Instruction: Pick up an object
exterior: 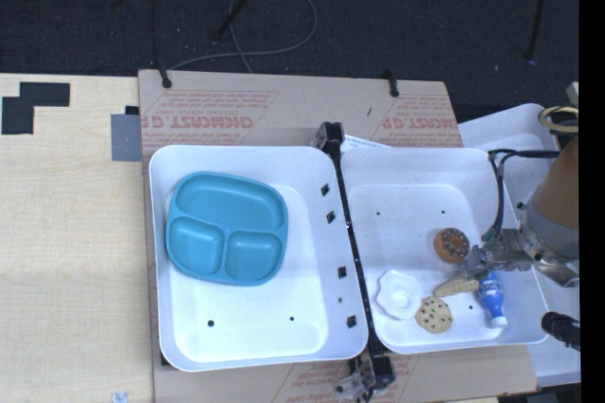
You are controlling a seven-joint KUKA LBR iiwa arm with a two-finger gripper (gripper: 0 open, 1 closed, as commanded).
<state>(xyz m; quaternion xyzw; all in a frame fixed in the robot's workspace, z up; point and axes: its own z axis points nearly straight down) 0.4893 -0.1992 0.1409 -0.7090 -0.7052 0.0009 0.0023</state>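
arm [565, 202] cut off at right edge, tool [495, 250] fingers too small to tell

- Two white bins: the left bin [180, 316] and the right bin [406, 179] beside it.
- One blue divided plate [227, 228], in the left bin.
- Right of the blue divided plate, in the right bin: one brown donut [452, 244], one cookie [435, 315], one white egg-shaped piece [397, 293], one cone [457, 287], one blue tube [491, 298].
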